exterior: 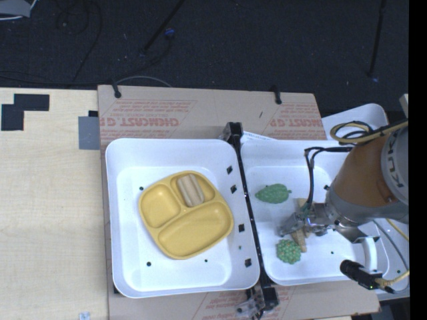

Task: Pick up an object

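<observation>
Gripper [298, 227] low in right bin, green bumpy object [288, 251] just below it.

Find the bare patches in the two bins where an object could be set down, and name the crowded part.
Left bin: bare floor rings the yellow tray, widest along the far wall. Right bin: bare strip behind the green leaf. Crowded: around the gripper and the green lump.

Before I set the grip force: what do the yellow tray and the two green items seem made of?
The yellow tray looks like moulded plastic: uniform colour, smooth matte surface, rounded compartment walls. The upper green item and the lower green item look bumpy and dull, perhaps soft plastic or rubber toy food; the picture is too coarse to be sure.
</observation>
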